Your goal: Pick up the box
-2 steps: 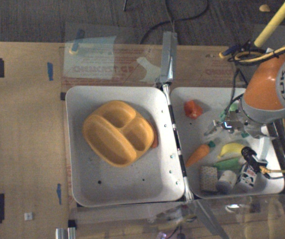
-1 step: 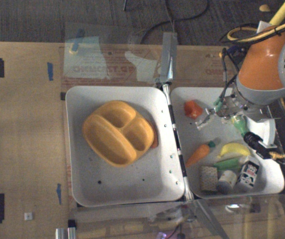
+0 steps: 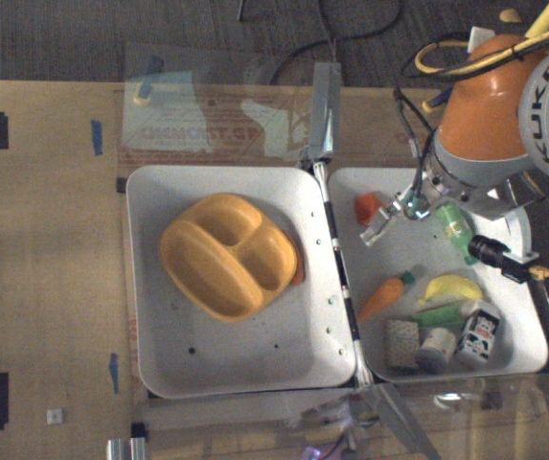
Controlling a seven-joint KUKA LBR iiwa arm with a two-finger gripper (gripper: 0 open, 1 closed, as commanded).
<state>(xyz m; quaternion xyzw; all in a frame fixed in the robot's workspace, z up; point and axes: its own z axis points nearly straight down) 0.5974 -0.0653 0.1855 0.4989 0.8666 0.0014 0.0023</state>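
Note:
The box [image 3: 480, 336], a small white carton with dark print, stands in the front right corner of the right bin [image 3: 533, 353], next to a grey can [image 3: 437, 349]. My gripper [image 3: 377, 226] hangs over the back left part of that bin, just right of a small red object [image 3: 366, 205] and well away from the box. Its fingers look open with nothing between them.
In the right bin lie a carrot [image 3: 383, 297], a banana [image 3: 451, 287], a green bottle [image 3: 454, 226], a green item [image 3: 440, 315] and a tan woven block [image 3: 401, 343]. A yellow divided plate [image 3: 227, 255] fills much of the left bin [image 3: 159, 353].

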